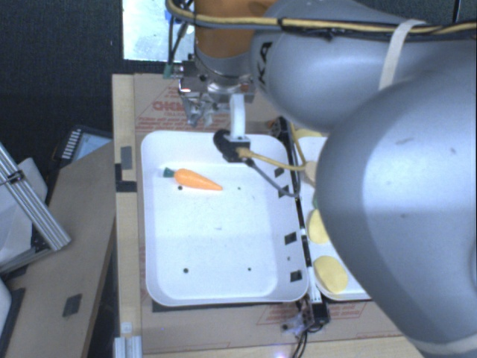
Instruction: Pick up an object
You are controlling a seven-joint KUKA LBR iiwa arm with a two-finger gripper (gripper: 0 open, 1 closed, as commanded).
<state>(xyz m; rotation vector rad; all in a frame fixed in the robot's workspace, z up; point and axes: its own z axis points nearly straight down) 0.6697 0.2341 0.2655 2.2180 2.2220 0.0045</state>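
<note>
Gripper [200,114] hung above left bin [171,274] far rim; grip state could not be told. Carrot [195,180] lay inside, apart

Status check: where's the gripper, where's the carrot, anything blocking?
Gripper above the left bin's far rim, nothing between its fingers. Carrot lying in that bin's far part, untouched. Nothing on the carrot.

Orange carrot [197,180] with green stem end, flat in left bin's [216,267] upper-left part.
</note>
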